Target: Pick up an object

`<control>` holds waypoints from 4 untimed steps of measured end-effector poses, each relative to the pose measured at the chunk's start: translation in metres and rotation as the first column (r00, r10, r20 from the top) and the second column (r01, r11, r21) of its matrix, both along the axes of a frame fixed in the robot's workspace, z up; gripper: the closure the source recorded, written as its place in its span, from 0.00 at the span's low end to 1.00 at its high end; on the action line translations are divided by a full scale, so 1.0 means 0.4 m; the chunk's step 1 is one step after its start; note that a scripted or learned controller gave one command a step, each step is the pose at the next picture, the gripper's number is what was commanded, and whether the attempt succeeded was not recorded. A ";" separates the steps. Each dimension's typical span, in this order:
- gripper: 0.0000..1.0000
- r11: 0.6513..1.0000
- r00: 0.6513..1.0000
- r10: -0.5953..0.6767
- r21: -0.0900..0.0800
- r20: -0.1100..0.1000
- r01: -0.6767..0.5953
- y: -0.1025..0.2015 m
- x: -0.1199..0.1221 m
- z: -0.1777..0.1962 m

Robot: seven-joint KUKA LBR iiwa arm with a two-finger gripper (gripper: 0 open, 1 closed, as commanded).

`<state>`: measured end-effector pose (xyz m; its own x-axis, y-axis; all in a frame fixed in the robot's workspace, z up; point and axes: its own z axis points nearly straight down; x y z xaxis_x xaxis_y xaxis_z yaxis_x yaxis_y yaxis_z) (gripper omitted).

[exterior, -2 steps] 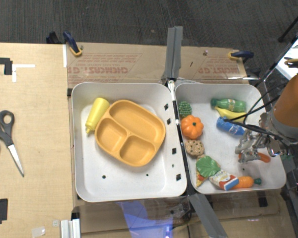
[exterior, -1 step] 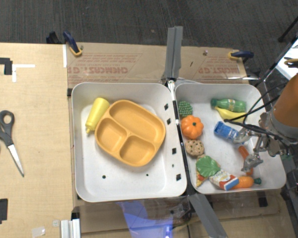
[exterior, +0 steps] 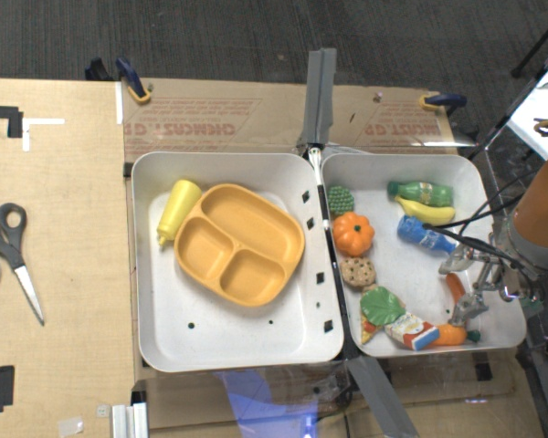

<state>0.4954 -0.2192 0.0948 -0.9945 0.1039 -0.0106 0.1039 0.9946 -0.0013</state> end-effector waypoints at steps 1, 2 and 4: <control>0.00 1.000 1.000 0.014 0.001 -0.005 -0.014 -0.005 0.059 -0.003; 1.00 1.000 1.000 0.017 -0.001 0.000 -0.017 -0.003 0.064 0.023; 0.00 1.000 1.000 0.010 0.002 -0.007 -0.010 -0.004 0.033 -0.005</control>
